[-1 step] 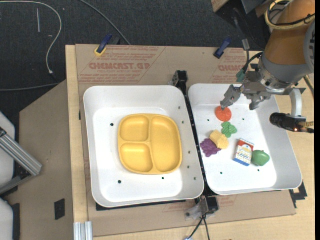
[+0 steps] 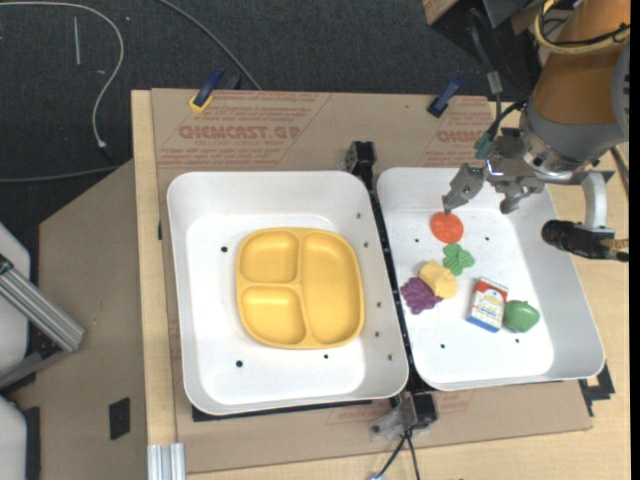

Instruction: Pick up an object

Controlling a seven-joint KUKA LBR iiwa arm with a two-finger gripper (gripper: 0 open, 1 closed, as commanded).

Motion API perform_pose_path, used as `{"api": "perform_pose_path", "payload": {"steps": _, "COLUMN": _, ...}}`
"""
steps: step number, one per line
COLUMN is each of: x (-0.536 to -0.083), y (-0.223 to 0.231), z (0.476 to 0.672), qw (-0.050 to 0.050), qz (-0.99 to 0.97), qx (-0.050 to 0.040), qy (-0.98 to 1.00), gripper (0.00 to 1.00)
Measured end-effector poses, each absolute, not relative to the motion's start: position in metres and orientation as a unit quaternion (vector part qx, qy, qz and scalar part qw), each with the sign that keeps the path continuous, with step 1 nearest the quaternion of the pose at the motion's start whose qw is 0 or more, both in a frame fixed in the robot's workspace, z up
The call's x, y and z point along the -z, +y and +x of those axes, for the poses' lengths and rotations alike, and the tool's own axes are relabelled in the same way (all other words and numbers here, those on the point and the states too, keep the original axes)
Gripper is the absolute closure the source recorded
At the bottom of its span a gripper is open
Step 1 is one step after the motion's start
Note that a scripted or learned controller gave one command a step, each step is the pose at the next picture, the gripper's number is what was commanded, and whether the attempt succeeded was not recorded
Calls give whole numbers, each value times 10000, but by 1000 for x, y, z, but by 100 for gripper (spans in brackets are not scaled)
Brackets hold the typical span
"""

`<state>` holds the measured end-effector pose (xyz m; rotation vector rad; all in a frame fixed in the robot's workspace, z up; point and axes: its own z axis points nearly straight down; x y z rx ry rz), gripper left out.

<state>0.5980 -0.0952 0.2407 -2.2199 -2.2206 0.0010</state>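
Orange-red toy tomato lies just below the gripper — fingers spread, nothing between them

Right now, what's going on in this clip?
A grey robot arm with an orange band reaches in from the right, its two-finger gripper open over the right-hand shallow white bin, with nothing between its fingers. It hangs just above a round red-orange toy. Further down lie a green leafy toy, a yellow toy, a purple grape bunch, a small red-and-white carton and a green pepper-like toy. The left-hand white bin holds a yellow three-compartment plate. Nothing is picked up yet.
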Motion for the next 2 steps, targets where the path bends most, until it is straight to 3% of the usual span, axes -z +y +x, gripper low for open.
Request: {"api": "perform_pose_path", "payload": {"steps": 2, "x": -133, "y": -105, "z": 595, "qw": 31, "qz": -7073, "qx": -17, "qy": -7069, "gripper": 0}}
